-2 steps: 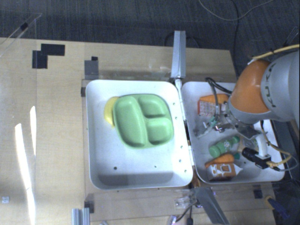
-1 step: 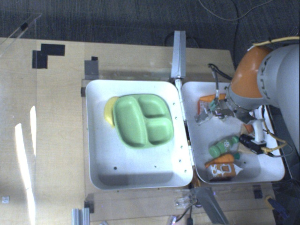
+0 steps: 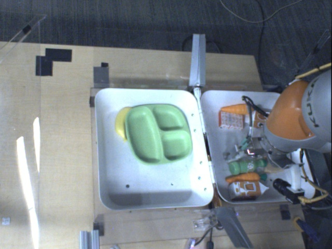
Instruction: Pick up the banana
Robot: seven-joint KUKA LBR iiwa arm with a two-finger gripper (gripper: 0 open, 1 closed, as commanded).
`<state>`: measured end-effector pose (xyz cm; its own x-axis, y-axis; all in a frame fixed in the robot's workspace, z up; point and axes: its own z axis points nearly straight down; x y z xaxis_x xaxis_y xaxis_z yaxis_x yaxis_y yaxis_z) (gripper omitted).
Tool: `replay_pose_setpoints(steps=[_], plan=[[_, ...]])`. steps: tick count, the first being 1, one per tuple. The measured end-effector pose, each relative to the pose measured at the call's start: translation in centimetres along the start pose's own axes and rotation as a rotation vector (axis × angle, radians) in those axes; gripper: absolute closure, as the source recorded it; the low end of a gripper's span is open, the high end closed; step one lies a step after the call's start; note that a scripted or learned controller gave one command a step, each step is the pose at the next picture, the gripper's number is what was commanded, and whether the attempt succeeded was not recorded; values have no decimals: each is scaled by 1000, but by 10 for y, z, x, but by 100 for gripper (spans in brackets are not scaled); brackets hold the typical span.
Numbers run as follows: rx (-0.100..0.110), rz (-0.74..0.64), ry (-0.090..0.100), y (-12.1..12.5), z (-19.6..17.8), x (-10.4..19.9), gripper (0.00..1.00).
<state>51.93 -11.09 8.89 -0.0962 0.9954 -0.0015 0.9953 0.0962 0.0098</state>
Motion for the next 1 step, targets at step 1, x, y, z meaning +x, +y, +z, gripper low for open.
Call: replay_pose_setpoints(steps=[1], plan=[[-1,-11,0,24,0,2,0]])
